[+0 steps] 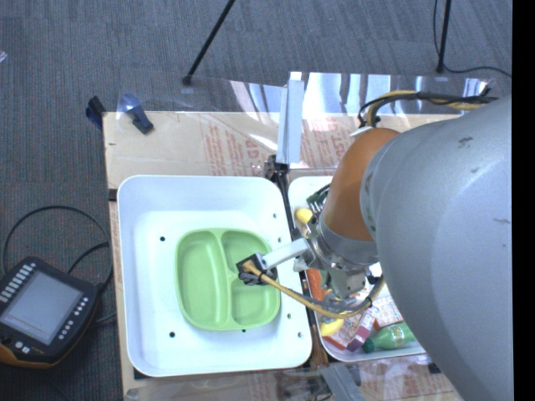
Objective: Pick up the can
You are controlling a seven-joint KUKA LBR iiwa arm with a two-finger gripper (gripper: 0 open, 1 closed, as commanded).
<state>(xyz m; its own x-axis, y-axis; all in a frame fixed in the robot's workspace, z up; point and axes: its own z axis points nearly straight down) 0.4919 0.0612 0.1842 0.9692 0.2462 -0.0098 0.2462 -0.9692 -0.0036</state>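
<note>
1. Left bin (138,224): a green two-part plate (213,278) lies in the middle of the floor, with bare white floor all round it and widest toward the left and far walls
2. Right bin (376,354): most of it is hidden under the arm (443,224). Only a strip along its left wall and its near corner can be seen
3. The seen strip is crowded: a small yellow piece (303,215) lies by the left wall, an orange-red item (313,284) lies nearer, and a yellow item (331,328), a pink item (361,337) and a green bottle-like item (389,336) lie close together at the near edge
4. Gripper (344,289): low over the right bin, just beside the wall shared by the two bins; open or closed, cannot tell
5. A black plug (251,271) and yellow cable (292,295) from the wrist reach across the shared wall, over the plate's right edge
6. Can: cannot tell which item in the right bin it is, so its long axis and heading cannot be told
</note>
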